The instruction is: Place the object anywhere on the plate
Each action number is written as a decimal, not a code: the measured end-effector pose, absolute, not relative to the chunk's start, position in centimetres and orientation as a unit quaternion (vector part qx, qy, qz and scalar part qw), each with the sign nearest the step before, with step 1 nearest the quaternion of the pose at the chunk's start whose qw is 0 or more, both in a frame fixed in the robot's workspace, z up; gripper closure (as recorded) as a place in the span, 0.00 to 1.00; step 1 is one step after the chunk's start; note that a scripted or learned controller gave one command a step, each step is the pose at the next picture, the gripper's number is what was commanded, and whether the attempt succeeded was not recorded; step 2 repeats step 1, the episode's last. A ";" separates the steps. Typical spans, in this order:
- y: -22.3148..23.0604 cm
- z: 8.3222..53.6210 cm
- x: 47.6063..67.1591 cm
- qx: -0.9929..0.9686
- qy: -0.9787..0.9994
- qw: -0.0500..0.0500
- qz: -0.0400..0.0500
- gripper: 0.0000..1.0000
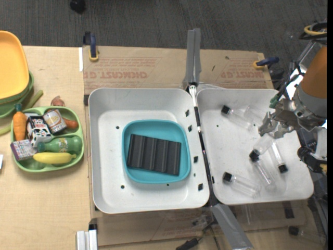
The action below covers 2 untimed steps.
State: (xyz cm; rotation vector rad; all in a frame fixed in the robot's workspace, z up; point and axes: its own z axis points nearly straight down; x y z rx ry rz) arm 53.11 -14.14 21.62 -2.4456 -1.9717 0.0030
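**Hovering over the vials, plate waiting to the left**

Looking down from the fixed camera: gripper (274,123) poised at the right bin (218,155), far-right side, above scattered clear vials (263,160) with black caps. Jaws hard to read against the clutter — cannot tell whether released or clenched, nothing plainly between them. Teal plate (136,176) sitting in the left bin (104,155), dark ribbed block (154,153) already on it.

Best played by dropping squarely over one vial lying apart from the rest, closing across its narrow body, lifting clear of the divider.

Cardboard-covered bench (156,66), grey carpet beyond, green tray (78,158) of toy food far left.
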 end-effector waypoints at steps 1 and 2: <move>-14.1 21.6 53.1 -0.779 -0.628 0.000 0.001 0.00; -14.1 21.6 53.1 -0.779 -0.628 0.000 0.001 0.00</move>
